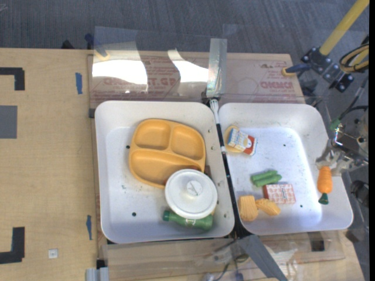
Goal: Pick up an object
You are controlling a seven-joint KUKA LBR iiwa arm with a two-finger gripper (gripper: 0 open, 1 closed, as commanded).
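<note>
1. Likely target: the toy carrot (324,180), orange w/ a green tip. It sits at the right bin (293,117)'s right rim, upright-ish, just below the gripper (341,156).
2. Gripper state: you can't tell from this angle whether it's open or closed. Carrot looks v. close to it, maybe touching, but a hold isn't visible, so don't count it as grasped.
3. Step in hand, as I judge it: approach/grasp at the carrot, lift not confirmed. Next move calls for a check that the carrot rises off the rim w/ the gripper. If not, re-align over its body, away from the bin wall.
4. Risk: carrot is narrow and against the rim, so it could slip or tip out.
5. Other picks in the same bin: green pods (266,177), red box (279,192), corn pieces (256,206), small carton (241,140). All lie well apart from the gripper.
6. Left bin (108,157): orange plate (167,148) w/ compartments, white bowl (191,193) overlapping its lower edge, green item (188,220) touching the bowl.
7. Surface: the bins stand side by side on a cardboard-covered bench (47,157), clear sheet (152,69) behind.
8. Room: grey floor (176,4); yellow pole (348,19) top right.
</note>
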